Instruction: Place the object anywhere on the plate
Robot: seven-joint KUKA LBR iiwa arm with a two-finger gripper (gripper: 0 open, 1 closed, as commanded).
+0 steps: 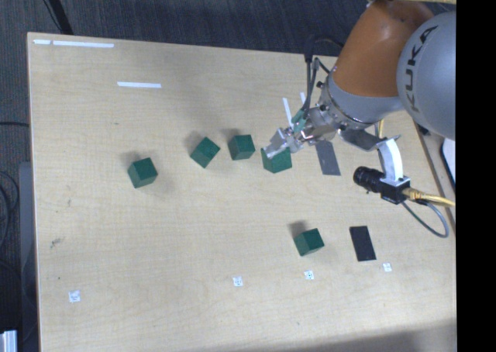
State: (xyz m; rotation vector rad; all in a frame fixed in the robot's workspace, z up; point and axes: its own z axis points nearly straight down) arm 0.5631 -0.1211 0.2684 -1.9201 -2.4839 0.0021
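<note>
Several green cubes lie on a pale wooden tabletop. One cube sits at the left, two more lie near the middle, and another rests lower right. My gripper reaches in from the right, under the grey and orange arm. It hangs right at the top edge of a further green cube, touching or nearly touching it. Whether that cube is gripped cannot be made out.
A grey flat strip lies just right of the gripper and a black flat strip lower right. A black cable plug hangs off the arm. White tape marks the upper left. Small white markers dot the front.
</note>
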